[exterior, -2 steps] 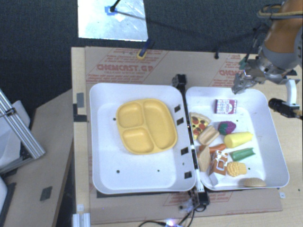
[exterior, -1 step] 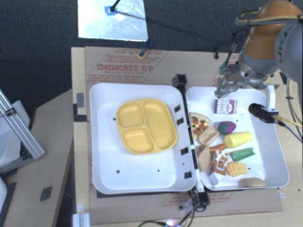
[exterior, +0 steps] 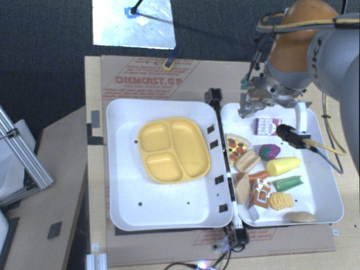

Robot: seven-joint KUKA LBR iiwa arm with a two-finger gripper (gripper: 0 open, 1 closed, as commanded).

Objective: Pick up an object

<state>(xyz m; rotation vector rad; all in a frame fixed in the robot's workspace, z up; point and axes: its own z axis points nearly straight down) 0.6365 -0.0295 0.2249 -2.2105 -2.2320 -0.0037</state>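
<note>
Gripper (exterior: 247, 110) hovering over right bin's (exterior: 332, 198) far left corner; finger state impossible to tell. Toy food lying clustered below: purple carton (exterior: 266, 126), pizza slice (exterior: 236, 145), corn (exterior: 281, 201). Yellow tray (exterior: 171, 149) sitting in left bin (exterior: 121, 207).

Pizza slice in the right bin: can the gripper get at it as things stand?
Probably yes. The pizza slice lies bare by the divider, top uncovered; the gripper hangs just above-right. The bun crowds its lower edge.
</note>
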